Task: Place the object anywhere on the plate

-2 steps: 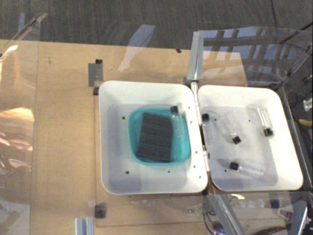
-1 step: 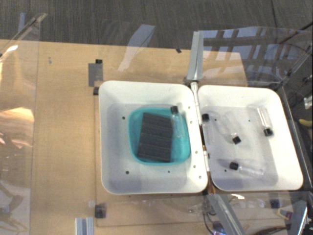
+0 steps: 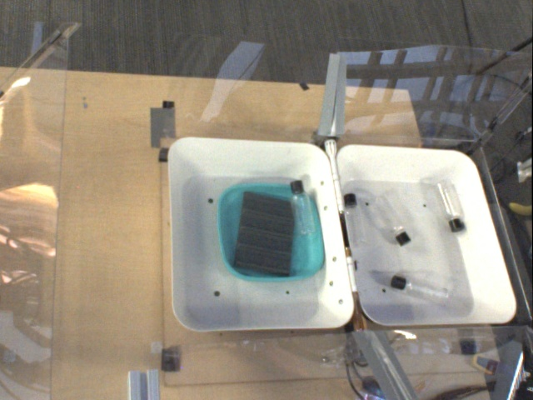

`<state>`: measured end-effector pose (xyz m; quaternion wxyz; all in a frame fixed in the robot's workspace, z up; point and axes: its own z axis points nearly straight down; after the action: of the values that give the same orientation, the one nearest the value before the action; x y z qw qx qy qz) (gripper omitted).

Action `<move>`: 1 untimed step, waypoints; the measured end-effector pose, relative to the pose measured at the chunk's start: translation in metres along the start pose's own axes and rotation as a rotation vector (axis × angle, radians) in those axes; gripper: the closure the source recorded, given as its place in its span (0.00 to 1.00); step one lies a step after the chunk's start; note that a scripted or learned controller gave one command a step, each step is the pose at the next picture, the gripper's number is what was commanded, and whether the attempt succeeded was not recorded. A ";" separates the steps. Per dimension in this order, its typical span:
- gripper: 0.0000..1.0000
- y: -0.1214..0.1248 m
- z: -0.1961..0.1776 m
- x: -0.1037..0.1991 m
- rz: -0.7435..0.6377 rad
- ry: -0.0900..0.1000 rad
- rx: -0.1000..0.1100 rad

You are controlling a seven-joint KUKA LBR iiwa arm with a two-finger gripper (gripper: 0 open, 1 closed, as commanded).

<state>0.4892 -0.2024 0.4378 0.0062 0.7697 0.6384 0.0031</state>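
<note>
While a dark ribbed block (image 3: 265,233) already lies on the teal plate (image 3: 229,215) in the left bin (image 3: 187,223), placement looks finished, so I cannot tell the tool's state, and the next move is likely verification.

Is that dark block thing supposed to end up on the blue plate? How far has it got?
It looks done: the dark ribbed block lies flat on the teal plate in the left bin. Nothing appears to be in hand right now. A clear vial with a black cap rests at the plate's right edge, and several more lie in the right bin.
</note>
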 end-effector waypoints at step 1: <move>0.00 0.000 0.000 0.002 0.043 0.000 0.001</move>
<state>0.4893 -0.2000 0.4374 0.0057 0.7833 0.6216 0.0032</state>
